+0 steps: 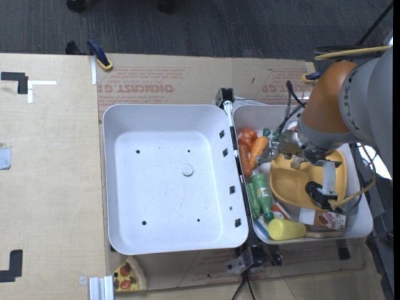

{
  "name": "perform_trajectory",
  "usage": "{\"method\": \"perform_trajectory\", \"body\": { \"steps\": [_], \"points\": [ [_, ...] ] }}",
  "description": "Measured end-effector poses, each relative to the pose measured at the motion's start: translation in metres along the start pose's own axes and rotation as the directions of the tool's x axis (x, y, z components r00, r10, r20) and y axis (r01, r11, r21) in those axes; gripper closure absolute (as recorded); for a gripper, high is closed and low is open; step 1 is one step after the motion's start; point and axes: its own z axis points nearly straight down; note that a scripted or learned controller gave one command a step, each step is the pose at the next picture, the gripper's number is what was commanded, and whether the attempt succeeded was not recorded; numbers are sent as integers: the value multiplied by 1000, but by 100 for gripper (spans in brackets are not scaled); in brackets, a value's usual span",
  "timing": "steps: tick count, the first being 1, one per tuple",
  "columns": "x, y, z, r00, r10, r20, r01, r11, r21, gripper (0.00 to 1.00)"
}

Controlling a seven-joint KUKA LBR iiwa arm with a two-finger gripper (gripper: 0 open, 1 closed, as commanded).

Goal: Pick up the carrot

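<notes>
Orange carrot (pixel 257 146) lies in the right bin (pixel 359 227), at its far-left corner, pressed close to the wall shared with the left bin (pixel 119 174). A red-orange piece (pixel 246 157) sits just left of it, touching or nearly so; a green bottle (pixel 260 192) lies just nearer. Yellow bowl (pixel 300 186) fills the middle of that bin, with a yellow lemon-like item (pixel 286 230) at the near edge.

Gripper (pixel 279 147) hangs just right of the carrot, over the bowl's far rim. Finger spread: cannot tell, the wrist hardware hides it; nothing seen held.

Step in hand, as judged: approach and close on the carrot.
1. Shift left so the tool centres over the carrot, not the bowl rim.
2. Align the closing direction across the carrot's narrow width.
3. Descend clear of the divider wall and the red-orange neighbour; a double pick looks like the main risk.
</notes>
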Motion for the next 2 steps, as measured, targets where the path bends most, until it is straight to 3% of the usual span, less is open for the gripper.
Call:
{"method": "perform_trajectory", "body": {
  "steps": [1,2],
  "points": [
    [6,2,-9,1000,-5,-8,5,1000,-1,100],
    [63,-5,-93,962,273,9,-273,962,17,100]
  ]
}}
